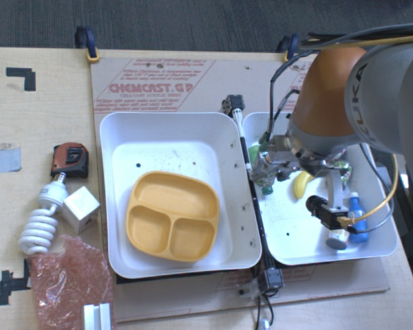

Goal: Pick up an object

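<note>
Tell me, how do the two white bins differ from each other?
The left bin holds one yellow divided plate; the right bin holds several small things, among them a banana. The arm hangs over the right bin, not the left. Both are shallow, white and rectangular.

Two white bins, the left bin [113,184] and the right bin [289,249], are set side by side on a brown board [151,84] laid over the bench [27,40]. To the left, a tape measure [70,160], a spiral bulb [43,220], a white cube [81,207] and a reddish plastic bag [69,280] are spread on the bench.
</note>
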